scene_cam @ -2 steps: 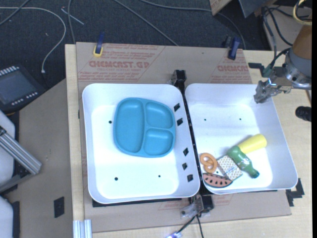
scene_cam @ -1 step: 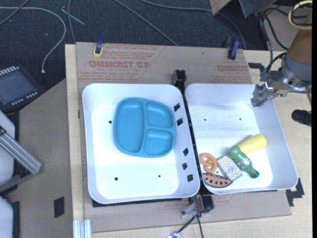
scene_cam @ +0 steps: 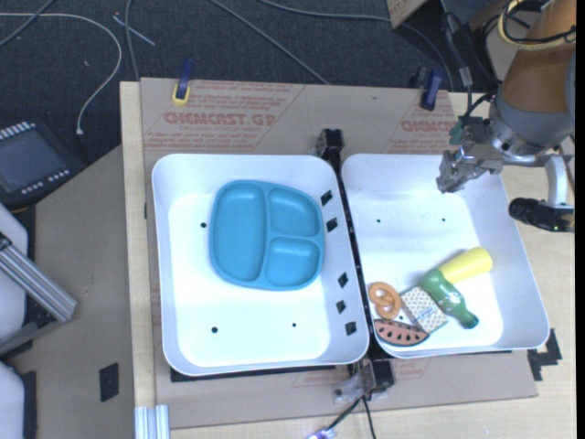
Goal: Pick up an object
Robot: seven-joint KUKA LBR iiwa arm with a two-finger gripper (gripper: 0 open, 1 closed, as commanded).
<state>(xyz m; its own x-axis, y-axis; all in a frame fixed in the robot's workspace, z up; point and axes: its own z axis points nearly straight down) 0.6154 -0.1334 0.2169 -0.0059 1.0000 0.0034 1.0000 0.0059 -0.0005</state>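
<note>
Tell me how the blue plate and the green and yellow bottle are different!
The blue plate lies in the left bin; the bottle lies in the right bin. The plate is wide, flat and split into three sections; the bottle is much smaller and long, resting on its side. The plate sits alone, while the bottle has a pretzel and other small toys beside it. Both sit apart from the claw.
</note>
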